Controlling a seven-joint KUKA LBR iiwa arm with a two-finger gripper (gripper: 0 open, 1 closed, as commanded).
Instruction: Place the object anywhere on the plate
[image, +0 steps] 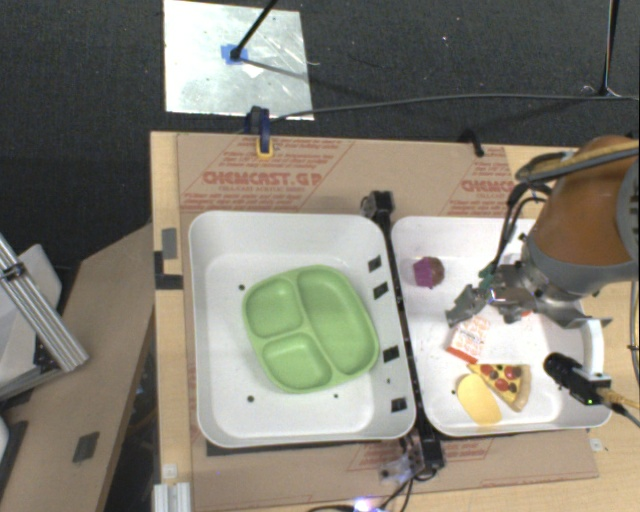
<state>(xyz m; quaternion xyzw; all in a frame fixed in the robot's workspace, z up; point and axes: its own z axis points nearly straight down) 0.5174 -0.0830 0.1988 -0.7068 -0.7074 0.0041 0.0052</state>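
A green divided plate (310, 328) lies in the left bin (215, 400). The right bin (440, 235) holds a small purple object (428, 271), a red and white packet (467, 343), a toy pizza slice (506, 383) and a yellow piece (481, 400). My gripper (488, 305) hangs over the right bin, just above the far end of the packet. It is open, with its fingers spread and nothing visible between them. The arm's wrist hides part of the bin floor behind it.
A black divider with clips (392, 300) runs between the two bins. A black part of the arm (574, 378) sits low over the right bin's near right corner. Cardboard (300, 170) lines the bench behind the bins.
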